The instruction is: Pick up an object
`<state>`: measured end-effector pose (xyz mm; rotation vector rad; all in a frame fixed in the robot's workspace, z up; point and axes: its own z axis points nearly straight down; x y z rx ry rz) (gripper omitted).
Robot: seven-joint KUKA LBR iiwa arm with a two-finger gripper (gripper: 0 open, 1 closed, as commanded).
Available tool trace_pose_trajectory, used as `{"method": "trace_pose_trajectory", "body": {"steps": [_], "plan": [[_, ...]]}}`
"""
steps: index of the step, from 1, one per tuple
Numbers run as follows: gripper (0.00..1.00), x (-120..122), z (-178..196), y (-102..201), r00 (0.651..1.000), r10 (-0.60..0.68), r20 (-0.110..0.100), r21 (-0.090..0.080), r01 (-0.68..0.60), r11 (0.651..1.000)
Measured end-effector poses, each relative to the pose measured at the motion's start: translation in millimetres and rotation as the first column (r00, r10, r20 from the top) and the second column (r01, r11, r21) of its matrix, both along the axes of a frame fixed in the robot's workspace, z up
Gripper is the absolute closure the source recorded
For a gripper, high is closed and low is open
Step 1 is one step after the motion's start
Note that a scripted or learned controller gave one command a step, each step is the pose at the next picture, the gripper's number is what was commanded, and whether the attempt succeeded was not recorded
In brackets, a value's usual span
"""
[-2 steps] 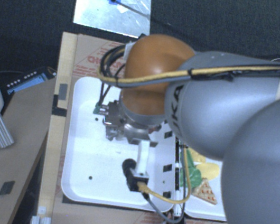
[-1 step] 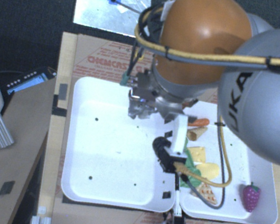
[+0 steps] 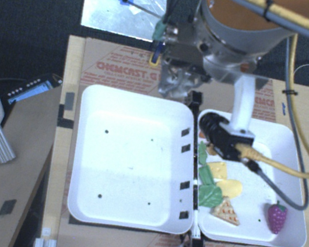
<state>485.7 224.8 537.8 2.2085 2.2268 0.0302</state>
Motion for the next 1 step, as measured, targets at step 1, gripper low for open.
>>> {"method": "trace_pose_trajectory", "body": {"steps": [1], "plan": [[1.0,75.7,-2.6,-76.6,1.0,-0.015,-0.012,-0.011,0.015,1.0]]}}
